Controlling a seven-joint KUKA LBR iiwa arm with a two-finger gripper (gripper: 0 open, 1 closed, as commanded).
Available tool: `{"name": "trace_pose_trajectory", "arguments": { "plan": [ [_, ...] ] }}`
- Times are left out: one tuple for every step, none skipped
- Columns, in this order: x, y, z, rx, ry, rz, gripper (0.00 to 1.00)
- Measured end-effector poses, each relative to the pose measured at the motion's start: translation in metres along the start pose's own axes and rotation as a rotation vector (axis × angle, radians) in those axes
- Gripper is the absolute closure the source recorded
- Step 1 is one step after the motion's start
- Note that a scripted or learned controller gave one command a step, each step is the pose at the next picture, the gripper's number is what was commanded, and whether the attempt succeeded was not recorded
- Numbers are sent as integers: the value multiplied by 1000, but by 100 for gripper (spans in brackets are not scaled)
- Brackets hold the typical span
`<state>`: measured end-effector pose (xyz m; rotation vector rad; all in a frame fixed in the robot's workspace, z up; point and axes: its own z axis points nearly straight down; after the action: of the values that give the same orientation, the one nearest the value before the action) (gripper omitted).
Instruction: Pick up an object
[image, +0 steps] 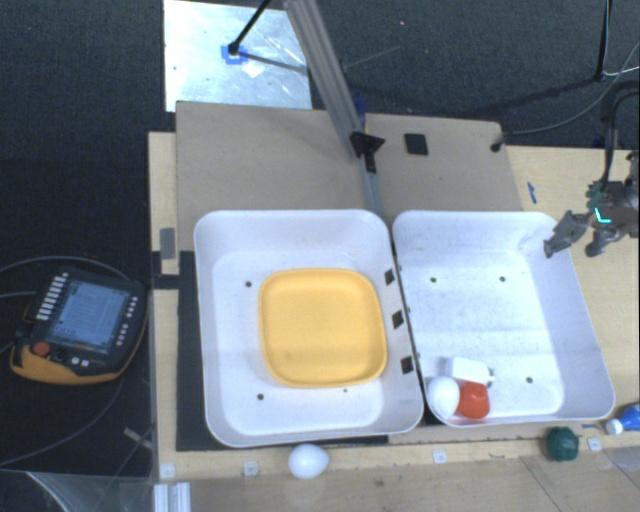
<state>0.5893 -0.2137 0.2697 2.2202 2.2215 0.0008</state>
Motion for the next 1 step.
{"name": "trace_pose_trajectory", "arguments": {
  "plan": [
    [0,0,0,0,0,0,0]
  ]
}}
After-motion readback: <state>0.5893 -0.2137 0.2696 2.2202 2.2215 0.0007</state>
